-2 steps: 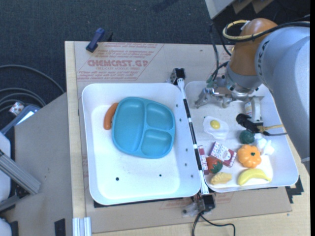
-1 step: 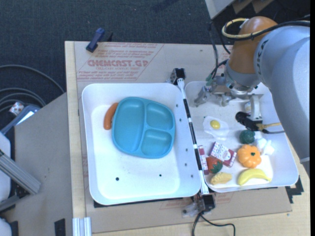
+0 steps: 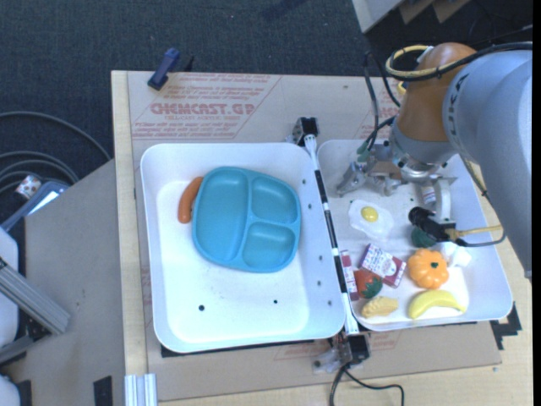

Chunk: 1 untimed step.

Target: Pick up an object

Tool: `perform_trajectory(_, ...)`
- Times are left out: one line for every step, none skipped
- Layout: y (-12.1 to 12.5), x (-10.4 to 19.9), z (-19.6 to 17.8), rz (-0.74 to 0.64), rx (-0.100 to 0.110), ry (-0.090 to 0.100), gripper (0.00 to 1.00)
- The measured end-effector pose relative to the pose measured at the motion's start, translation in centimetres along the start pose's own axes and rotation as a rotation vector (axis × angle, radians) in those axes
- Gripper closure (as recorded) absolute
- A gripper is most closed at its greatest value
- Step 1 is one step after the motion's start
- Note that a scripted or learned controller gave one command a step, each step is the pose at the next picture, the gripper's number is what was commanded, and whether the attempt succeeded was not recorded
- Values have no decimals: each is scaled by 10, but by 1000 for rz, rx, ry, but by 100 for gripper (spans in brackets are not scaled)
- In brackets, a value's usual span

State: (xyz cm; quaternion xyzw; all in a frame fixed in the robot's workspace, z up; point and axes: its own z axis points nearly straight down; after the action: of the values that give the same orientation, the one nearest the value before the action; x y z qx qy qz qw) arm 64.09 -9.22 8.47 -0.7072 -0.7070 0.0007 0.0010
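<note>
End effector [image 3: 378, 178] is hanging in the right bin [image 3: 490, 299], state I cannot tell; it should be centering over the egg [image 3: 369, 216] before descending.

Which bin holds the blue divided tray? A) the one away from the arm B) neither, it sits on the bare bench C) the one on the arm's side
A: the blue divided tray lies in the left-hand bin of the camera view, beside an orange sausage-shaped toy, while the arm reaches over the other bin.

One fixed camera overhead, apparently slanted, views both bins [image 3: 169, 311].
</note>
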Motion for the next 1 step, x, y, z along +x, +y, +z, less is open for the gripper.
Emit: perform_trajectory(26, -4, 0, -2, -4, -1, 0)
